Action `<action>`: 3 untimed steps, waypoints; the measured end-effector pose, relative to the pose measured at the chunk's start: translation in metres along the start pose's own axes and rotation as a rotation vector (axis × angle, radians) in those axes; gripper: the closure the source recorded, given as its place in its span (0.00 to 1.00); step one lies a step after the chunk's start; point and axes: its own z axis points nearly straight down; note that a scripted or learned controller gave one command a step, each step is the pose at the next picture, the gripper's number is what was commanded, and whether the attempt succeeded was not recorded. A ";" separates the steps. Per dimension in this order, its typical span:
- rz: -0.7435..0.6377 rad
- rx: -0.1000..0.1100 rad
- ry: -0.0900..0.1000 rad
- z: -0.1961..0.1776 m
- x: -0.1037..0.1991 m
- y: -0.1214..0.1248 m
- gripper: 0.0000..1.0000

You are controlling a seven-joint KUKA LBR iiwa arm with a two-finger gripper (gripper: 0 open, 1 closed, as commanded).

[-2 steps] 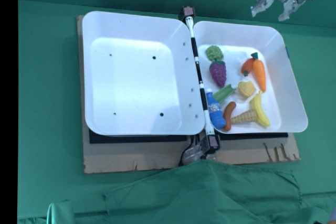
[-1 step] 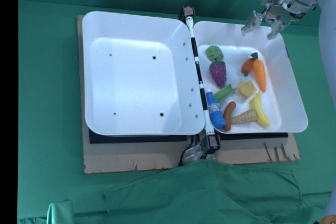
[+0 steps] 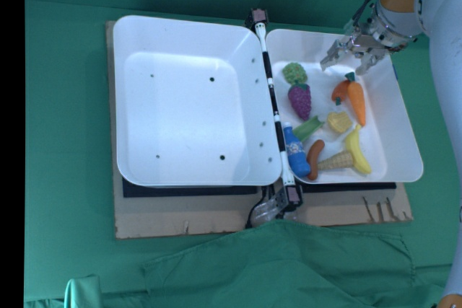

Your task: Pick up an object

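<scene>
Worktop point(image 3: 65, 119) covered in green cloth, brown cardboard sheet point(image 3: 216, 223) under the bins. Both bins white: left bin point(image 3: 188, 101) has a few small dark dots, right bin point(image 3: 401, 155) holds the colours. Orange carrot point(image 3: 356, 102) with green top, purple grapes point(image 3: 299, 100), green leafy piece point(image 3: 294, 72), yellow banana point(image 3: 356, 149), blue bottle point(image 3: 295, 150) with white label, reddish-brown sausage point(image 3: 315, 158), tan cone point(image 3: 335, 161), pale yellow piece point(image 3: 338, 121). Divider strip point(image 3: 273, 94) between bins is black-and-white banded. Arm point(image 3: 440, 3) grey with orange band; claw point(image 3: 351, 55) silver-grey.
</scene>
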 end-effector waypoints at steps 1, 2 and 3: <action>0.003 -0.005 -0.003 -0.012 -0.001 0.001 1.00; 0.002 -0.003 -0.003 -0.012 -0.001 0.001 0.00; 0.005 -0.012 -0.006 -0.026 -0.002 0.003 1.00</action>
